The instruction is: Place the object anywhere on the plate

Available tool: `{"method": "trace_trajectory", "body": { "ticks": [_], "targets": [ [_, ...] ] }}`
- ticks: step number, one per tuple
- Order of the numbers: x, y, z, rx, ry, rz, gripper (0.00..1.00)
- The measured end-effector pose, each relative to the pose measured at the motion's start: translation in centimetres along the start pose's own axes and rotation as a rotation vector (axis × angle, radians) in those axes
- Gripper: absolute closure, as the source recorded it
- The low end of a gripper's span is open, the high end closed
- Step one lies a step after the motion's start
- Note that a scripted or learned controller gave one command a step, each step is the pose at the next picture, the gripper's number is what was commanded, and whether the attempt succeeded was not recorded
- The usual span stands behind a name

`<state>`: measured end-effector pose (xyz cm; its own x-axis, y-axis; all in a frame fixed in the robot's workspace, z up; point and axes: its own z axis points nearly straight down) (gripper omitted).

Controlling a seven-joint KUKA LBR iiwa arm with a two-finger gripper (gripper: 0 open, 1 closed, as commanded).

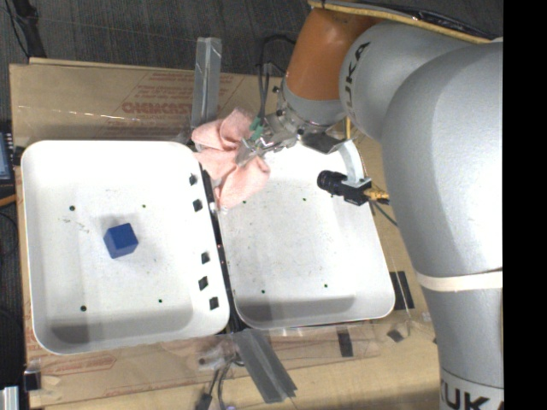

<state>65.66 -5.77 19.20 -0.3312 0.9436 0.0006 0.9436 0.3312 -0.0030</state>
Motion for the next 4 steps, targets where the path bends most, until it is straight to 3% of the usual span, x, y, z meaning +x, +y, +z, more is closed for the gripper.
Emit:
{"method": "trace_trajectory", "body": {
  "ticks": [1,3,4],
  "targets": [
    [0.1,0.0,-3.9,0.000,0.000,-0.009,1.00],
    [11.1,2.4,-2.5,0.001,0.000,-0.816,1.00],
    [16.2,4.0,-3.9,-0.002,-0.003,-1.219,1.00]
  ]
}}
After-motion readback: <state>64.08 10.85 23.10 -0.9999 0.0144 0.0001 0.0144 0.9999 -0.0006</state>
